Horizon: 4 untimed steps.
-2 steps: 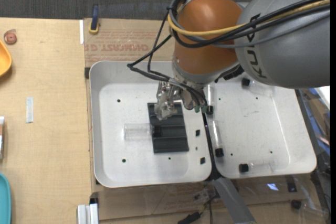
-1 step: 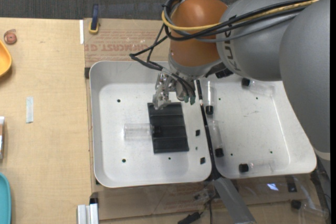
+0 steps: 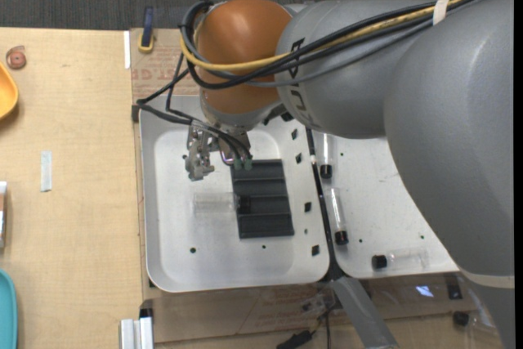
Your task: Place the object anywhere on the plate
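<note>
The object [image 3: 212, 204], small and see-through, lies flat in the left bin [image 3: 163, 257]. It is faint and hard to make out. The pincer [image 3: 198, 161] hangs just above it and points down. I cannot tell if it is wide or narrow. It should drop straight and pinch the object's middle. The arm [image 3: 245, 53] bends over from the right.

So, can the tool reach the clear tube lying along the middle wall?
Probably yes: the clear tube lies uncovered, and the tool hangs close by over the left bin. The wall beside the tube could hinder it, though.
</note>
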Each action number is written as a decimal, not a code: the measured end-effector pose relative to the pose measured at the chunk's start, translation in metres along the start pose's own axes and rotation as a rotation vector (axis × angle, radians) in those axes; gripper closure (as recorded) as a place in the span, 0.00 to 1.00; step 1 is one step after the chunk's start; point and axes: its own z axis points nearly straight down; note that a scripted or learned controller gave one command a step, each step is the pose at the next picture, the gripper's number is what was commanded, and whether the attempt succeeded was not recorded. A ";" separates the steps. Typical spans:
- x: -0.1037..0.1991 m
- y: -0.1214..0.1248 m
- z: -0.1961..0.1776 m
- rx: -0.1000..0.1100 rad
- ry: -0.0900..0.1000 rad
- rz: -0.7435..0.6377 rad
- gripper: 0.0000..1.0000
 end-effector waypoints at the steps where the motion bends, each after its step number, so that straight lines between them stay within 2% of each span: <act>1: 0.055 -0.082 0.039 0.000 0.004 -0.149 1.00; 2: 0.031 -0.055 -0.069 0.000 0.000 -0.170 1.00; 3: -0.002 -0.013 0.007 0.001 0.002 0.062 1.00; 4: -0.070 -0.010 -0.036 0.001 -0.003 0.320 1.00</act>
